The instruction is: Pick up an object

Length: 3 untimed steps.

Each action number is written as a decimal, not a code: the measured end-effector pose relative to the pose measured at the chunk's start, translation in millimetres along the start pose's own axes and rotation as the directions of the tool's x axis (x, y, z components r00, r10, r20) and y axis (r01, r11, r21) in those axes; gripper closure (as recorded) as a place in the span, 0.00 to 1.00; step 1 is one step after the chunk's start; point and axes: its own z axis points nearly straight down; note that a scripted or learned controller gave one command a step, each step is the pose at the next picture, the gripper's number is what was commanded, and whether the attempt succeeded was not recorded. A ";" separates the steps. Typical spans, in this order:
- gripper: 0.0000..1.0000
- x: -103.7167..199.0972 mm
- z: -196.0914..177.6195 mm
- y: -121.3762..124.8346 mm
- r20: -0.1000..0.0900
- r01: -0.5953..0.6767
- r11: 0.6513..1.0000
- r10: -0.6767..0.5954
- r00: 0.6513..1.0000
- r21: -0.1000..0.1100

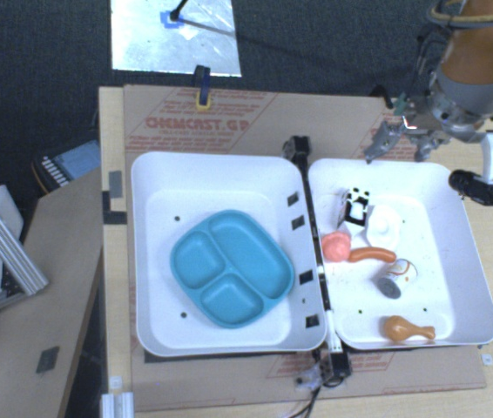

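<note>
Nearest the camera, at the front of the right bin (469,251), lies a tan toy drumstick (406,328), clear of the other items. Behind it sit a small grey disc-shaped piece (389,287) with a thin loop beside it, an orange toy sausage (371,254), and a pink rounded item (336,246) close to the bin's left wall — the sausage touches the pink item at its left end. Further back, a white rounded object (384,223) rests just beside a black-and-white patterned item (356,205).

The left bin (155,233) holds a blue divided plate (232,267) with three compartments, lying flat near the bin's centre.

Both bins rest side by side on a brown cardboard sheet on the desk (64,259).

The claw (401,143) hangs above the back rim of the right bin, well apart from every item — its fingers stand spread and grip nothing. The orange-banded arm (483,37) enters from upper right.
</note>
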 end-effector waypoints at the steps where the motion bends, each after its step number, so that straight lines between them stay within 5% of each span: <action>1: 0.00 2.1 43.8 -6.3 0.000 -0.002 1.000 0.002 1.000 0.003; 3: 0.00 6.3 149.3 0.5 0.000 0.001 1.000 -0.001 1.000 0.004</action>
